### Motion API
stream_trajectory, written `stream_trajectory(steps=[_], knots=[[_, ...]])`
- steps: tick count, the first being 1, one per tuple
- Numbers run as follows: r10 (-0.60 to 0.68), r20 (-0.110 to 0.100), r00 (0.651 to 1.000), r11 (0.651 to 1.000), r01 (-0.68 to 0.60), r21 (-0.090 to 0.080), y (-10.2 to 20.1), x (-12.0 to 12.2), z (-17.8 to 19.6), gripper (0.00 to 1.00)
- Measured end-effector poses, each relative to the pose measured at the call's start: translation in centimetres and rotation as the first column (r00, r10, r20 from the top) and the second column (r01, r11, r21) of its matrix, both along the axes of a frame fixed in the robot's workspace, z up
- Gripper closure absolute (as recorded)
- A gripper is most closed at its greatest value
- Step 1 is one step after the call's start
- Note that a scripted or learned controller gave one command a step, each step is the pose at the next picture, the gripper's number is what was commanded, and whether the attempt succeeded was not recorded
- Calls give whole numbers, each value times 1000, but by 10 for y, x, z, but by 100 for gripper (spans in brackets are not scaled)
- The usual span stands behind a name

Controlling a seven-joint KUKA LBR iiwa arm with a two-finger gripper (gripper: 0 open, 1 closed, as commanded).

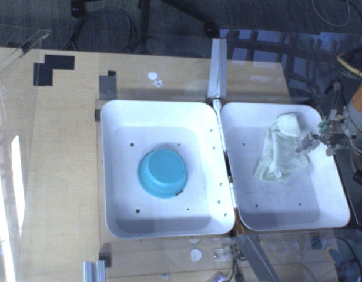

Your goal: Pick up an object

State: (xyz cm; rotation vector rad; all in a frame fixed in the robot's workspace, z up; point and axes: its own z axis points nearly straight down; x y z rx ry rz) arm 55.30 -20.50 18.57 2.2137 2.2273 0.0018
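Camera view looks down at a slant on a wooden table (pixel 63 175) carrying two shallow white bins set edge to edge. The right bin (pixel 287 210) serves as the landmark here. Inside it, toward its far right part, lies a crumpled pale cloth (pixel 280 151), bunched at its upper end and spreading flatter toward the bin's middle. The hand (pixel 313 141) sits over the right bin's right edge, low and just at the cloth's right side, with the arm (pixel 357 119) reaching in from beyond that edge. Whether the hand is open or closed cannot be told; it is small and blurred against the cloth, and nothing is plainly seen gripped.

Left of the right bin, touching it along a shared rim, is the left bin (pixel 116 204), and a blue bowl (pixel 163 173) rests upside down near its middle, well apart from the hand.

Judging by where the hand is placed, the cloth looks like the chosen object: it is the only thing in the right bin and lies within easy reach. Soft and loose, it may slip or come up only in part.
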Motion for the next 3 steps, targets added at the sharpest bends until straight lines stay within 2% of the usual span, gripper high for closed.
stream_trajectory(steps=[1,2,3], knots=[[111,8,994,994,-111,-3,58,46,-91,0],[114,13,993,993,-114,-6,59,48,-79,100],[157,3,988,988,-157,-2,85,89,6,100]])
